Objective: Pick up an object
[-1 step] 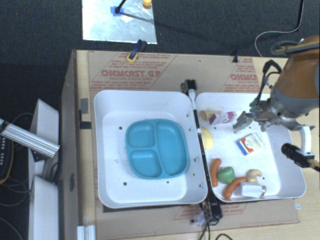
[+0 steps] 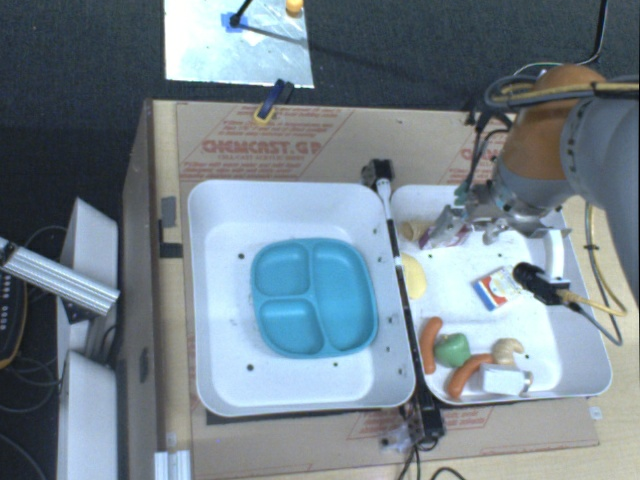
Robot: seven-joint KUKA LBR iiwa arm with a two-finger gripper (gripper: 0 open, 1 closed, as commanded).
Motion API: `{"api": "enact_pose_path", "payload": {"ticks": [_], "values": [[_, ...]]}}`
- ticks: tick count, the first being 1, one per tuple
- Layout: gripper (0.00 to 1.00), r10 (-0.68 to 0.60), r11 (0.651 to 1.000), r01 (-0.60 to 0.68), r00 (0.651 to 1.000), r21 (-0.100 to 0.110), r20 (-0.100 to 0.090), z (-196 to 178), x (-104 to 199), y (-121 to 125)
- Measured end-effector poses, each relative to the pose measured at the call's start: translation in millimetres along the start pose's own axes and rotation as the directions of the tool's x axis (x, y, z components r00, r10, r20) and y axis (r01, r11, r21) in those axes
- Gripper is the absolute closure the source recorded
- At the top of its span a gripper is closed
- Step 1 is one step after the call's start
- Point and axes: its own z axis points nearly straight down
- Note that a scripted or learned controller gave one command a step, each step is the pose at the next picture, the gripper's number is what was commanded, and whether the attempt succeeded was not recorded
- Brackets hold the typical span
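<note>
My gripper (image 2: 447,229) hangs low over the back left part of the right bin (image 2: 585,363), reaching in from the right. Just to its left, by the bin wall, lies a small tan object (image 2: 407,231). A pale yellow fruit (image 2: 412,280) rests below that, against the divider. A red, white and blue carton (image 2: 492,288) sits mid-bin. Toward the front lie two orange sausage shapes (image 2: 430,340) (image 2: 465,376), a green pepper (image 2: 453,348), a beige mushroom-like piece (image 2: 508,349) and a white block (image 2: 505,380).
The left bin (image 2: 225,218) holds a blue divided plate (image 2: 312,296). A black clamp (image 2: 380,173) sits at the top of the divider between the bins. The grey arm with its orange band (image 2: 545,118) crosses the back right corner.
</note>
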Motion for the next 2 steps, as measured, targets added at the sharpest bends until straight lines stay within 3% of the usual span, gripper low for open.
{"api": "enact_pose_path", "payload": {"ticks": [1,2], "values": [[0.00,0.001,1.000,-0.001,1.000,-0.004,0.001,31,-24,30],[0.00,0.002,1.000,-0.002,1.000,-0.006,0.003,-40,-68,46]]}}
